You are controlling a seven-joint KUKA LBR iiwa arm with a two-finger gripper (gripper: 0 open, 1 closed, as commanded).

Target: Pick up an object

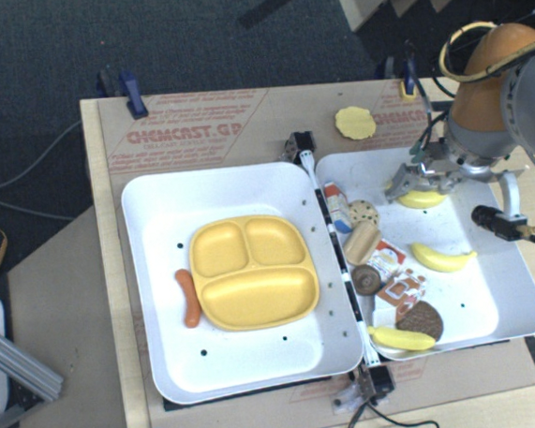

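Arm (505, 91) comes in from upper right w/ the grey link at the frame edge, orange band on top, wrist bent downward. Hand (422, 184) hangs at the wrist's lower left, low over the far end of the right bin. Metal fingers (402, 186) splay out below the wrist; can't tell if spread or closed from this angle.
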